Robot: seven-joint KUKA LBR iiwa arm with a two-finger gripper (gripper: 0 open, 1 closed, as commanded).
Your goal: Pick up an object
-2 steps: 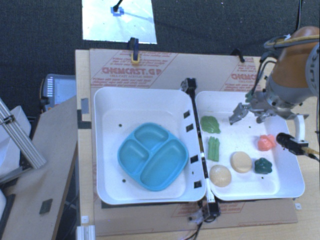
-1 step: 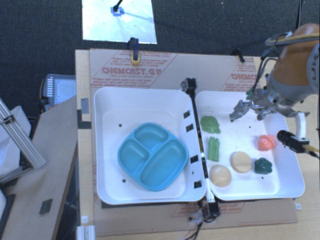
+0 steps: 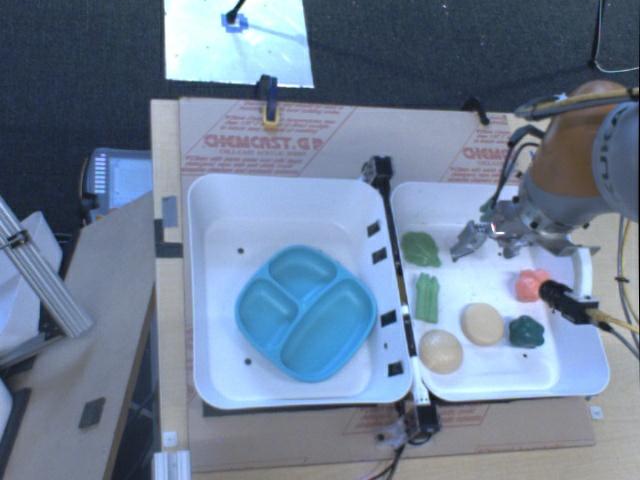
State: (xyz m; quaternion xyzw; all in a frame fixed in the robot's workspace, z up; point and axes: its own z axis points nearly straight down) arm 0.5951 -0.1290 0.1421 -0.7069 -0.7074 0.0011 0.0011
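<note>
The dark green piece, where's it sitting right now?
The dark green piece lies in the right bin, near its right front corner, just right of the tan round piece and below the orange-pink piece.

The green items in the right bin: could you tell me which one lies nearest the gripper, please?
The leafy green piece at the bin's upper left, just left of the gripper. The green stalk lies below it, and the dark green piece sits lower right.

The gripper [image 3: 470,240] hung over the right bin [image 3: 575,373], near a green leafy piece [image 3: 420,248]. Two beige rounds [image 3: 441,351] lay at the front. A blue divided plate [image 3: 303,311] sat in the left bin [image 3: 215,268].
</note>
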